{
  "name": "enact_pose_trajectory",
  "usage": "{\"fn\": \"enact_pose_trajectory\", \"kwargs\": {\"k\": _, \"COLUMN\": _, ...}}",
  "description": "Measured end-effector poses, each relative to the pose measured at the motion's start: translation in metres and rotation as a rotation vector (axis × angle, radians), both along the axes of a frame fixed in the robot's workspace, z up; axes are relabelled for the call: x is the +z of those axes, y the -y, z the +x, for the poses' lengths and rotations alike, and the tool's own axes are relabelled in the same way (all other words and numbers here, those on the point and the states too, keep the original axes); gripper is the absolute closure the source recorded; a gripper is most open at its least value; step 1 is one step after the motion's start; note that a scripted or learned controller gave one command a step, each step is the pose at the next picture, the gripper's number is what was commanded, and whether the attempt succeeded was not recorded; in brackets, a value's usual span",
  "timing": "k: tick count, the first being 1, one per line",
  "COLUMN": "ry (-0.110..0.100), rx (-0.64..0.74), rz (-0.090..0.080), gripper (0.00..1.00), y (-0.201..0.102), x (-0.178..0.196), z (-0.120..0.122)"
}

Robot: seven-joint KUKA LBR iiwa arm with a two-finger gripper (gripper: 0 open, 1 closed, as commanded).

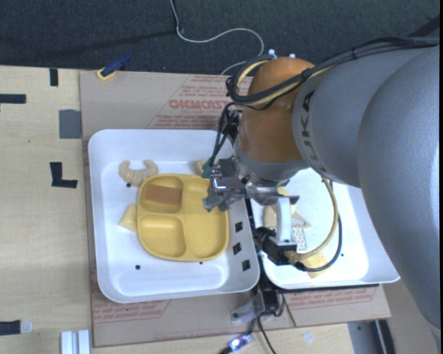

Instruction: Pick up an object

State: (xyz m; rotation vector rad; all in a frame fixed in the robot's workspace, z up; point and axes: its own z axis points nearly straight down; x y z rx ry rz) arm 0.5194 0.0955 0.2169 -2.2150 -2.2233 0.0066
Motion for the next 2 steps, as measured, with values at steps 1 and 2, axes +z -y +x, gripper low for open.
{"fn": "enact_pose_trajectory", "kwargs": {"k": 1, "ry": 0.002, "rx": -0.002, "rz": -0.001, "gripper": 1.0, "y": 0.008, "x": -0.003, "z": 0.008}}
{"fn": "enact_pose_trajectory", "kwargs": {"k": 2, "ry": 0.003, "rx": -0.002, "rz": 0.001, "gripper": 1.0, "y": 0.014, "x": 0.011, "z": 0.012}}
